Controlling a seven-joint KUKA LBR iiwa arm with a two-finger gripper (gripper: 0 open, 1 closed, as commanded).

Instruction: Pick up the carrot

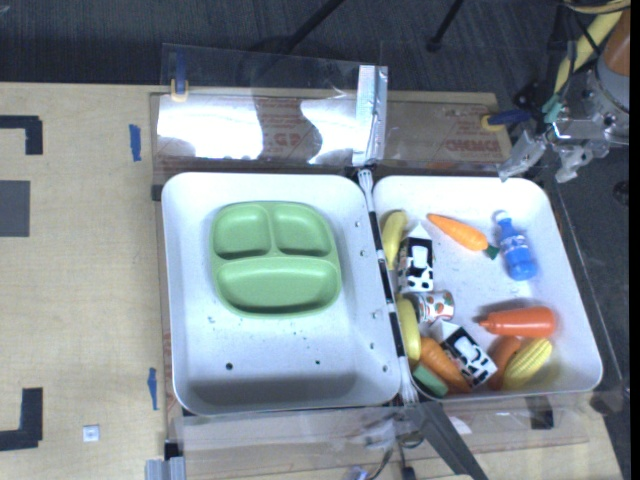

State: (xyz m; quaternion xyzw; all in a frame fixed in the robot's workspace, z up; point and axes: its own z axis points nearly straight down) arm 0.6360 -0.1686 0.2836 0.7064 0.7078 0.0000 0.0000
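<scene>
Hovering off the right bin's (570,230) far right corner, hand (548,154) carrying nothing, finger spread impossible to tell. Lying free in the bin's far half, carrot (458,231), beside the blue bottle (515,247), open from above for a clean descent.

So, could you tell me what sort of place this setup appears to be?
Probably a robotics lab bench for pick-and-place trials: two shallow white plastic bins side by side, toy food such as an orange plastic carrot, and tripod legs on dark carpet behind.
</scene>
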